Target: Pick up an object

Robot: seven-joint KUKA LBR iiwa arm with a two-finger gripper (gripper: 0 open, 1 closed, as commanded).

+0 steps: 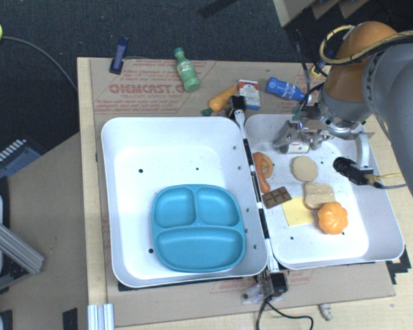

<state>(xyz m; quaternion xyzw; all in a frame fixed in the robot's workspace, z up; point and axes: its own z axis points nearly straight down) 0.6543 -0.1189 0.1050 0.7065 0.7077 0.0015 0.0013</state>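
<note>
The grey arm (389,81) reaches in from the right over the far end of the right bin (344,249). The left bin (124,157) lies beside it, their rims touching, both on the bench (151,81). In the left bin, a blue divided plate (198,227) sits flat in the near half.

The gripper (299,137) hangs low in the far part of the right bin, near its far-left corner. Whether it is spread or pressed together cannot be told from this angle, and nothing can be seen pinched in it.

The things to pick lie in the middle of the right bin, all nearer the camera than the gripper. An orange fruit (332,218) sits farthest from the tool, just beside a piece of bread (318,194). A yellow cheese slice (297,212) lies flat, touching the bread. A round tan biscuit (304,168) is the closest thing, just on the near side of the gripper and apart from it. An orange sausage (263,168) lies along the bin's left wall, and a small brown chocolate bar (276,197) sits next to it.

Beyond the bins, on the bench, lie a green bottle (187,71), a blue can (286,88) and a small carton (248,93).
</note>
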